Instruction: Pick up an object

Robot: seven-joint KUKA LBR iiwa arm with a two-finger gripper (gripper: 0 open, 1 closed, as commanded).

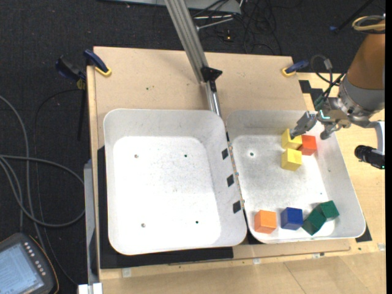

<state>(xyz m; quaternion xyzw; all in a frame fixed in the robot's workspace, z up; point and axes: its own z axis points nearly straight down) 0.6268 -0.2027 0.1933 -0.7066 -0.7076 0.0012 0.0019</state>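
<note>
The gripper hangs over the upper right part of the right bin, its two fingers spread apart with nothing between them. Just below it sit a yellow cube, a red cube touching that one, and a second yellow cube. Along the bin's near edge (well apart from the gripper) lie an orange cube, a blue cube and two green blocks. The left bin rests beside it on the worktop.

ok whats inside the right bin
The right bin holds two yellow blocks, a red block, an orange block, a blue block and two green blocks. The gripper hangs over its far edge.
</note>
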